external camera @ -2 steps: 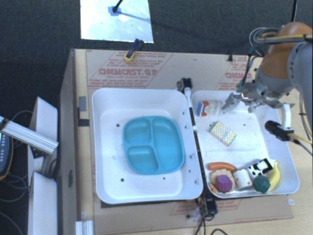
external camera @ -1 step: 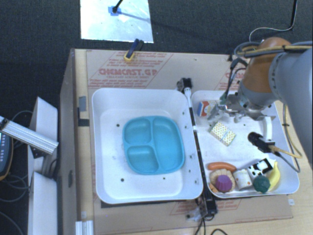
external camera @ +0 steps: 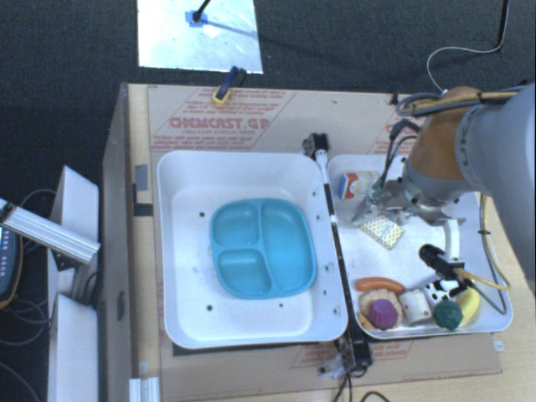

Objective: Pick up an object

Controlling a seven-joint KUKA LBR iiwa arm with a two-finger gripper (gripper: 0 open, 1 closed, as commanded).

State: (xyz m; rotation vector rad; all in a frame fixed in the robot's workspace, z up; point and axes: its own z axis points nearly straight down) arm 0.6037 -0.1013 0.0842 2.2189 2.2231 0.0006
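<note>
White bins: two are seen side by side, the left bin [external camera: 180,249] and the right bin [external camera: 494,321].
Blue divided plates: one [external camera: 262,247] is counted in the left bin; three compartments are seen in it.
Small boxes: one red-and-white box [external camera: 351,184] is counted in the right bin.
Patterned packets: one [external camera: 381,230].
Sausage-shaped items: one orange piece [external camera: 378,285].
Purple items: one [external camera: 383,312].
Green items: one [external camera: 447,314].
Yellow banana-shaped items: one [external camera: 467,306].
White cylinders: one [external camera: 414,306].
Black-and-white spotted items: one [external camera: 440,290].
</note>
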